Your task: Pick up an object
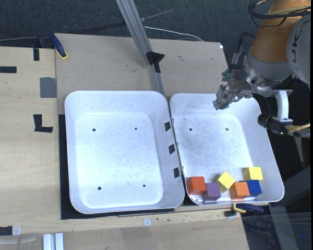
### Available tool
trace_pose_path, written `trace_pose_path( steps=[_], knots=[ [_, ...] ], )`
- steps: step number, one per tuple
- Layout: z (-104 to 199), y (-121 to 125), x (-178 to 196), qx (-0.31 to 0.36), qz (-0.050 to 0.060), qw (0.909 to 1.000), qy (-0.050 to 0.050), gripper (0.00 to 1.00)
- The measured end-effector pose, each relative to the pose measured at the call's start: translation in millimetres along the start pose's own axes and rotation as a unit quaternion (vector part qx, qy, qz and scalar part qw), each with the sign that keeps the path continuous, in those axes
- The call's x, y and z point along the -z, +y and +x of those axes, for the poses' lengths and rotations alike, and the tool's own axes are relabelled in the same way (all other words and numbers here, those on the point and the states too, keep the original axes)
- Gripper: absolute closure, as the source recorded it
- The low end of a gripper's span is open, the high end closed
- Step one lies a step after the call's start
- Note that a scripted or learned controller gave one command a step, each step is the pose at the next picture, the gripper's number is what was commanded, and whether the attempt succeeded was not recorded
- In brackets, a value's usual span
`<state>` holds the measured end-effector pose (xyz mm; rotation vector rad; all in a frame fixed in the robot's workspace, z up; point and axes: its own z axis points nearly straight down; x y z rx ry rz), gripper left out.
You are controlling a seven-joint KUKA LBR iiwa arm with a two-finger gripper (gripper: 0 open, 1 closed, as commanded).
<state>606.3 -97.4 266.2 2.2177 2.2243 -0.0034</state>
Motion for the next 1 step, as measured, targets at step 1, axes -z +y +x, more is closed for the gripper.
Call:
trace_pose_path(
  steps=[1],
  knots=[
    [0.2, 0.2, 9.5, 0.001, 0.0, 1.0, -0.001, 1.0]
  ],
)
